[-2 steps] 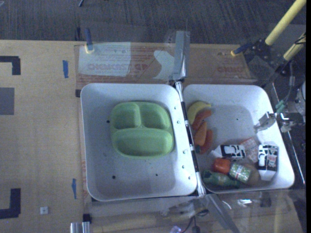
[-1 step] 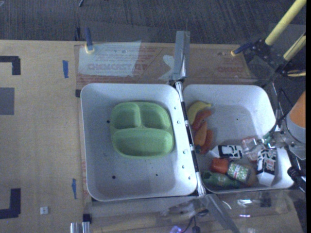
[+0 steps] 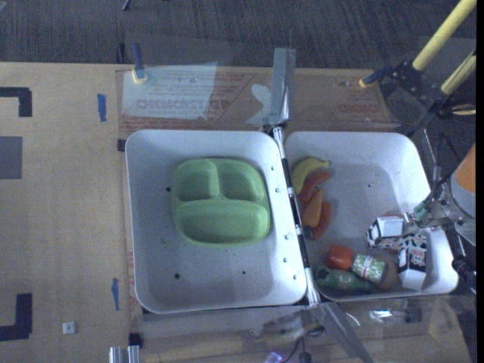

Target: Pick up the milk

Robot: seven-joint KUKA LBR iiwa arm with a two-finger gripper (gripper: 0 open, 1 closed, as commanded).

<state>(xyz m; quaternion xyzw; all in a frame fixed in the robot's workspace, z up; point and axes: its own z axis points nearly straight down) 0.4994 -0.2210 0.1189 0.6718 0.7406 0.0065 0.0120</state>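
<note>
The milk (image 3: 414, 259) is a small white carton with black cow patches, in the front right corner of the right bin (image 3: 363, 151). A second white, black-marked carton (image 3: 386, 231) lies just to its left and a little farther back. My gripper (image 3: 423, 215) hangs low over the bin's right side, just behind the milk and beside the second carton. The grey arm with its orange band (image 3: 466, 178) comes in from the right edge. Nothing visibly sits in the gripper.
In the right bin lie a banana (image 3: 308, 169), orange and red vegetables (image 3: 316, 206), a tomato (image 3: 340, 258), a green-labelled can (image 3: 369, 267) and a dark green item (image 3: 342, 281). A green divided plate (image 3: 221, 201) sits in the left bin (image 3: 151, 255).
</note>
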